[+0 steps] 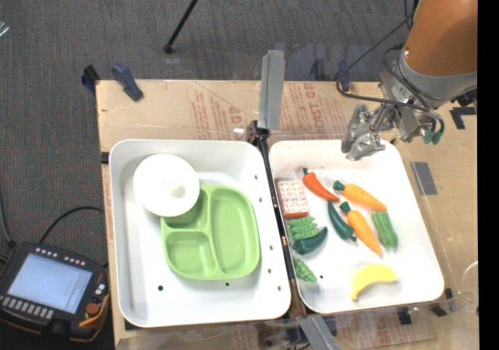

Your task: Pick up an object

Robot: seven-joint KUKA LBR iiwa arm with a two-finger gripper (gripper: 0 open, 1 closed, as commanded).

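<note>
The right bin (413,263) holds toy food: two orange carrots (360,196) (364,231), a red-orange pepper (320,186), a yellow banana (372,279), green pea pods (384,229) (302,227), a dark green vegetable (338,220) and a small printed box (293,197). My gripper (360,146) hangs above the bin's back rim, well above the items, with nothing between its fingers. The fingers look slightly apart.
The left bin (129,263) carries a green divided tray (214,235) and a white round bowl (166,184) overlapping its back left corner. A grey upright post (271,95) stands behind the gap between the bins. A teach pendant (51,286) lies at the lower left.
</note>
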